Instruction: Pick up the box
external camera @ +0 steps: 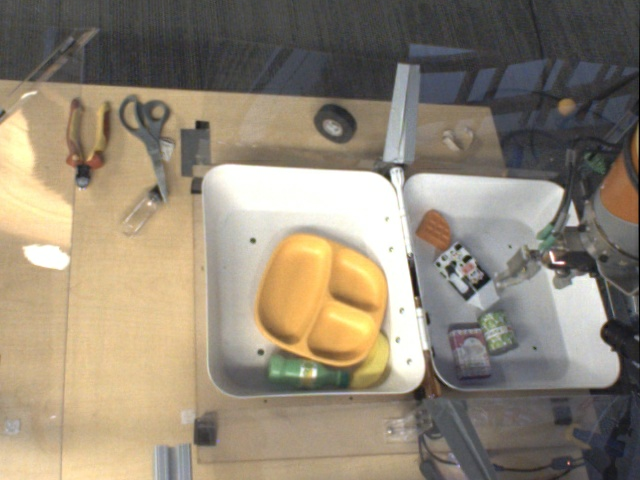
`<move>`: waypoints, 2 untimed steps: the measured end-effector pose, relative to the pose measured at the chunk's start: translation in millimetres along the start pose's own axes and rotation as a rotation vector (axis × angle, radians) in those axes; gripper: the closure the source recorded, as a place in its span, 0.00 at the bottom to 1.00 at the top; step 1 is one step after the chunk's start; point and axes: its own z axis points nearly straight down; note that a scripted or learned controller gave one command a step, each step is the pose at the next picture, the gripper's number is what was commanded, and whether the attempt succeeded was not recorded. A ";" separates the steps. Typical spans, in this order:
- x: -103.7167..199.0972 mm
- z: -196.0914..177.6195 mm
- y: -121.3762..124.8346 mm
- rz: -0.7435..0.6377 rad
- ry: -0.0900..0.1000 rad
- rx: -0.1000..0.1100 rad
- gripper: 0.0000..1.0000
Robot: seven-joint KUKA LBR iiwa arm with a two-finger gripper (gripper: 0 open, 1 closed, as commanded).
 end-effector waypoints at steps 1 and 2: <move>38.3 113.5 4.0 0.053 -0.007 -0.029 0.00; 44.2 152.8 0.2 -0.148 -0.004 -0.015 0.00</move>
